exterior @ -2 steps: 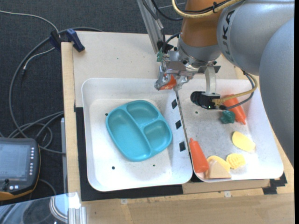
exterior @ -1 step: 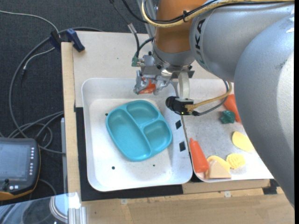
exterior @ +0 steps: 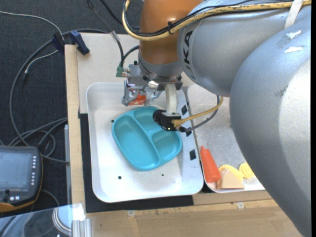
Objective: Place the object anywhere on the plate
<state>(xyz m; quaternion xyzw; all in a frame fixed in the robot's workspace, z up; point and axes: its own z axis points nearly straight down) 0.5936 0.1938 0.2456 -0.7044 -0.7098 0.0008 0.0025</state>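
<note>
My gripper (exterior: 136,97) hung at the far rim of the left shallow white plastic bin (exterior: 98,181), just beside the glossy blue three-compartment plate (exterior: 143,144). A small orange-red object (exterior: 138,100) sat at my fingers; grip state: indeterminate, wrist blocked view. Open floor ran nearside. An orange carrot-shaped toy (exterior: 210,164) lay in the right bin.

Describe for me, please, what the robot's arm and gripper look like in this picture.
The arm is bulky and smooth grey, with a glossy orange-brown dome above the wrist and dark lettering on its side. A yellowish cable and black wires run along it. The gripper is a small metal assembly with a green connector.
</note>
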